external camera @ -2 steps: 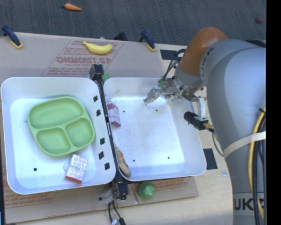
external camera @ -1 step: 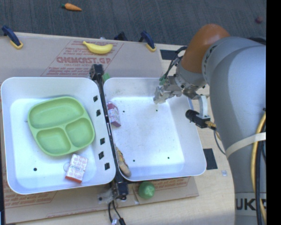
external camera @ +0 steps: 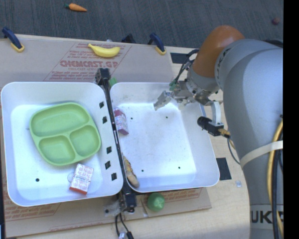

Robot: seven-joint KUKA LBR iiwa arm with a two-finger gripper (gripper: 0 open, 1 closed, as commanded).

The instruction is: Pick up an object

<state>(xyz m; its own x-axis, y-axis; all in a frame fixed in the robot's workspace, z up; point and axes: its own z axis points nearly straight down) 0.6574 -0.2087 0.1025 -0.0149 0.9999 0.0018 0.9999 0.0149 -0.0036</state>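
Note:
My gripper [external camera: 160,102] hangs over the back of the right bin [external camera: 189,158], near its far wall, with the arm reaching in from the right. A small red and white packet [external camera: 120,121] lies against that bin's left wall, well to the left of the gripper. A tan, lumpy object [external camera: 130,175] rests in the bin's front left corner. In the left bin [external camera: 15,133] sit a green divided plate [external camera: 65,132] and a red and white box [external camera: 81,178].
A yellow banana [external camera: 104,49] lies on the cardboard behind the bins. A green ball [external camera: 156,201] sits in front of the right bin. An orange carrot [external camera: 77,7] lies on the floor beyond. Blue clamps [external camera: 13,38] hold the board's back edge.

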